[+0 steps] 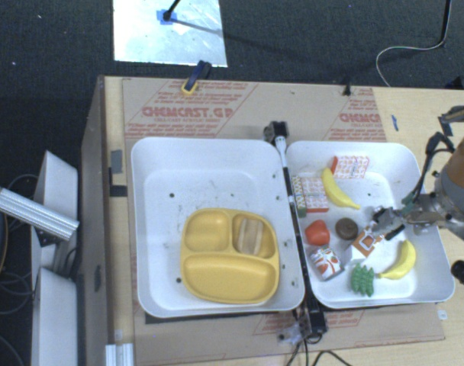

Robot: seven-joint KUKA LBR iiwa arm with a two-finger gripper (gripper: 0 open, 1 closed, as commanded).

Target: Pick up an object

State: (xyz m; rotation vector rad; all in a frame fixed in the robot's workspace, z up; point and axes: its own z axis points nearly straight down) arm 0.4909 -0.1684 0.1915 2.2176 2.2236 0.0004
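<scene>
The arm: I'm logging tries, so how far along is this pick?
Done: the tool is down in the right bin, above the small orange box. In hand: nothing visibly gripped. Left: grasping and lifting something; both bananas lie untouched.

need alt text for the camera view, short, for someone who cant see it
A robot arm's claw reaches from the right into the right white bin, low over a small orange-and-white box among two bananas, a tomato and other toy food. The left white bin holds a yellow divided plate.
</scene>
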